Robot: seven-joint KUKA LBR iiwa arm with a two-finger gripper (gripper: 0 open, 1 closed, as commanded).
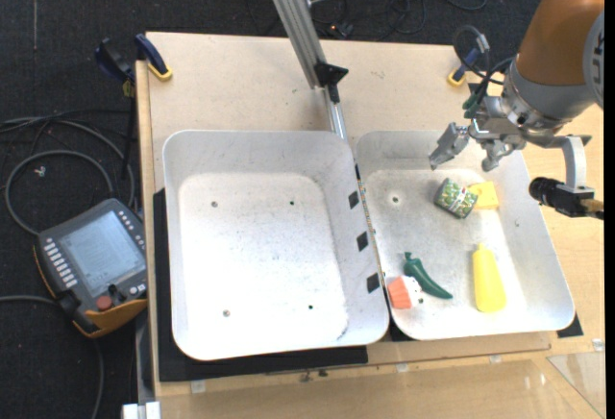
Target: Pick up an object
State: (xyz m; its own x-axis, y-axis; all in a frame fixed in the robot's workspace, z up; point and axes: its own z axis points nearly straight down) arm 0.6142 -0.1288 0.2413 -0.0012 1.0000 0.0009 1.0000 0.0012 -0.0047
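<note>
hovering above the right bin [538,244], the jaws [473,150] stand wide apart and hold nothing. just below them lies a green patterned object [455,197], touching a yellow block [484,195]. further below it lie a yellow bottle [488,279] and a green tool [424,276].

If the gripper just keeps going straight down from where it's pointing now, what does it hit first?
Probably the green patterned object, lying just below the open gripper in the right bin. Depth is unclear; it may miss and meet the bin floor.
</note>
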